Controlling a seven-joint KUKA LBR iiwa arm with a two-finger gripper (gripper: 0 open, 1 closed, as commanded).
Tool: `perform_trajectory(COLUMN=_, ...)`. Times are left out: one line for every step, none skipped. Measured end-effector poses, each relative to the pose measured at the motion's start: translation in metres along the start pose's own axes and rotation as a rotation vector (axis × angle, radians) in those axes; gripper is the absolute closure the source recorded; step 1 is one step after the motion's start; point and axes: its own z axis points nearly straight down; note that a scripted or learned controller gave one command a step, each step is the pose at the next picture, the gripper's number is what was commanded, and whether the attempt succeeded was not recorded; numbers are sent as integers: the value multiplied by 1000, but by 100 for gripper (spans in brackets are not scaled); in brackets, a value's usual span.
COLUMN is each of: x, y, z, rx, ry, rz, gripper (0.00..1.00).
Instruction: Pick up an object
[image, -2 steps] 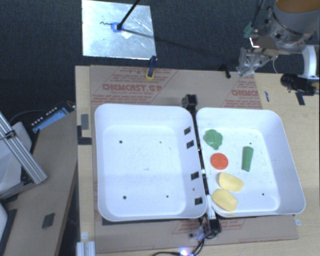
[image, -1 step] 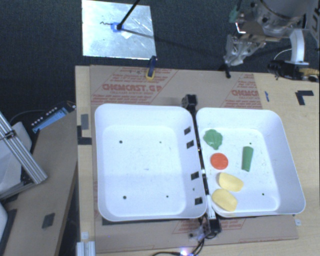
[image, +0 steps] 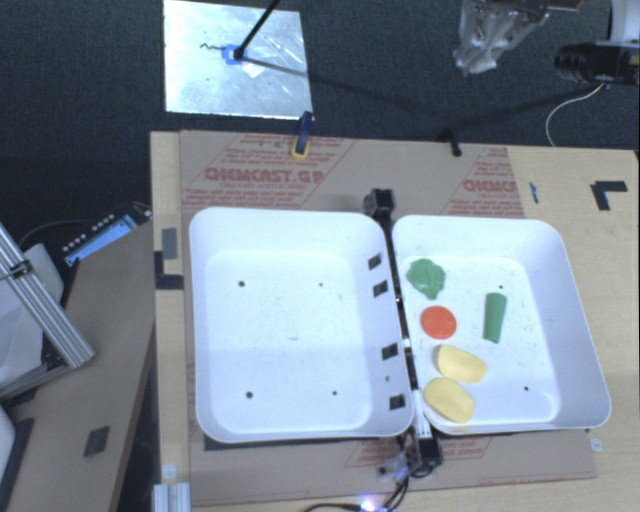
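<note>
The right white bin (image: 560, 300) holds several small items on its left half. A green leafy piece (image: 427, 277) lies farthest back, with a red-orange disc (image: 438, 322) just in front of it. A green cylinder (image: 494, 316) lies to the disc's right. Two yellow lumps (image: 461, 364) (image: 449, 400) sit near the bin's front left corner. My gripper (image: 488, 45) hangs high at the top of the camera view, well beyond the bin's far edge and away from every item. Nothing is seen in it.
The left white bin (image: 290, 320) adjoins the right one along a black hinge strip (image: 395, 320). Both rest on a cardboard sheet (image: 270, 170). A shiny metal plate (image: 235, 60) lies at the back left, an aluminium frame (image: 40, 310) at far left, and a white cable (image: 570, 100) at the back right.
</note>
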Motion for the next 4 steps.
perform_trajectory(x=73, y=-62, z=163, rx=32, ry=-1, rz=-3, gripper=100)
perform_trajectory(x=98, y=-18, z=141, rx=8, ry=-1, rz=3, gripper=100)
perform_trajectory(x=122, y=-25, z=36, rx=1, ry=3, rz=2, gripper=100)
perform_trajectory(x=160, y=-81, z=22, rx=13, ry=1, rz=0, gripper=100)
